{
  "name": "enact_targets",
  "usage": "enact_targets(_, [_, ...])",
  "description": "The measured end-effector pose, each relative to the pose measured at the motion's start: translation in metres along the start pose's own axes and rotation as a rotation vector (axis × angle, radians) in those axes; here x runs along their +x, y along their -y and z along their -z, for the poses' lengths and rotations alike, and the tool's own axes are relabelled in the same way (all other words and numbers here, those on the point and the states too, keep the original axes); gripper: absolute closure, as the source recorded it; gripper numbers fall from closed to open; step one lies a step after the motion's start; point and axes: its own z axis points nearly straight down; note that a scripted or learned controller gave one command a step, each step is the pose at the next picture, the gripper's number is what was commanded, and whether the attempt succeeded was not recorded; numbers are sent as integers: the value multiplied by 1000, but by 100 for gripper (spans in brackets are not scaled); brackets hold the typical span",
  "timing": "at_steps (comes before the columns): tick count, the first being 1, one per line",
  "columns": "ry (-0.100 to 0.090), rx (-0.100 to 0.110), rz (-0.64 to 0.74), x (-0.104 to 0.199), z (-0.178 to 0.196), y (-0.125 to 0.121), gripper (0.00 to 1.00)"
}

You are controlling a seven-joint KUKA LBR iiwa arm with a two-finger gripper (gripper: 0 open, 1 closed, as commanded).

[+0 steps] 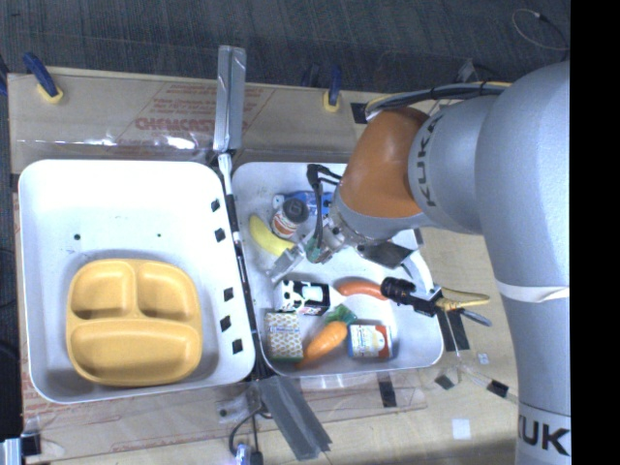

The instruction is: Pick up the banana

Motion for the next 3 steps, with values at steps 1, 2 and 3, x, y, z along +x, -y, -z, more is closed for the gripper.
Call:
enact_targets(1, [1, -1, 4, -1, 10, 0, 100])
enact_targets(2, [3, -3, 26, 31, 102, -27, 100])
enact_targets(3, [1, 1, -81, 56, 89, -11, 100])
